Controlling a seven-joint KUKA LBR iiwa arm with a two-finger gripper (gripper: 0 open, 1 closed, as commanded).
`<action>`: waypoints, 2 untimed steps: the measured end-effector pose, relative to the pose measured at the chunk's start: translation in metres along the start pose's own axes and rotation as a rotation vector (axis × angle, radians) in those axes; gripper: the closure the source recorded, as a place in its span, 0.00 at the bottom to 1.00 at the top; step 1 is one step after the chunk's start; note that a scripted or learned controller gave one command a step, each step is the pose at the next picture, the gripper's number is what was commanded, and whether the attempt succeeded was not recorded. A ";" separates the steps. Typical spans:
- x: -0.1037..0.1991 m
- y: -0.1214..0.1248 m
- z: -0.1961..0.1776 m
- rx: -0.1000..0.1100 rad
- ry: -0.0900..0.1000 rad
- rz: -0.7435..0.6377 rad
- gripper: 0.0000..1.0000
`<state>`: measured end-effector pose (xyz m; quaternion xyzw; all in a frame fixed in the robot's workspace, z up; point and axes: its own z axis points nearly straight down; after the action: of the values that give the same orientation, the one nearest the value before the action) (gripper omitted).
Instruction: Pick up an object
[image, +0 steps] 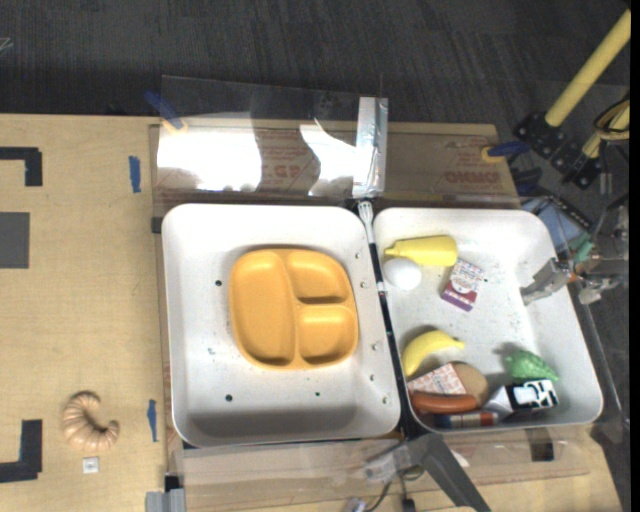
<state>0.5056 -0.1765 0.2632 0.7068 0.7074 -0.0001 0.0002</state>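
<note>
While nothing is yet lifted, I judge that I am at the approach stage: the gripper (560, 272) sits at the right rim of the right-hand shallow white bin (500, 228), and no object lies between its fingers as far as I can see. Whether the claw stands wide or narrow I cannot tell; it is small and blurred against the clutter outside the bin.

Taking that bin as my landmark, the candidates all lie inside it. A yellow banana-shaped plastic toy (424, 249) rests near its upper left corner, with a small white ball (403, 273) touching just below it. A small white and purple packet (462, 285) lies near the bin's middle. Along the lower edge sit a second yellow curved toy (429, 349), a red sausage-shaped toy (445, 402), a green leafy toy (527, 364) and a black and white block (531, 395), crowded together.

The next move, I reckon, calls for bringing the wrist inward over the bin floor and lowering onto one isolated item; the packet looks the easiest, standing apart from its neighbours.

Only the end of the arm reaches in at the bin's right wall, low and tilted toward the floor.
</note>
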 end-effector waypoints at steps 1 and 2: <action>0.006 0.018 0.154 0.010 0.002 0.289 0.00; 0.035 0.136 0.176 0.045 0.000 0.242 0.00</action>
<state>0.6419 -0.1419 0.0876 0.7869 0.6167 -0.0158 -0.0157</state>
